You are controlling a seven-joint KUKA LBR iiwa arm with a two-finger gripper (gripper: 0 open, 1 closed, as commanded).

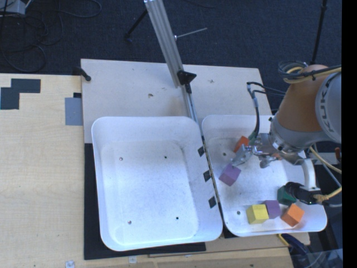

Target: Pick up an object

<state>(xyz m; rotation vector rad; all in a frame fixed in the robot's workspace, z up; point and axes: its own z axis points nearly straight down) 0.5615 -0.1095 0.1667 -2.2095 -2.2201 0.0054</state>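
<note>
Purple block (pixel 229 175), right bin (pixel 312 225), near its left wall: light, rigid (probably foam); grip opposite flat faces. End effector (pixel 245 156) just above; grip state indiscernible.

We see the arm (pixel 305 113) reaching in from the right over the right bin (pixel 223 127), its claw (pixel 241 158) low above a purple block (pixel 229 175), with an orange block (pixel 241 144) just beside it. Along that bin's near edge we find a yellow block (pixel 257 213), a smaller purple block (pixel 273 208), another orange block (pixel 292 215) and a green object (pixel 287 194). The left bin (pixel 106 149) sits alongside on the counter (pixel 134 88).
</note>
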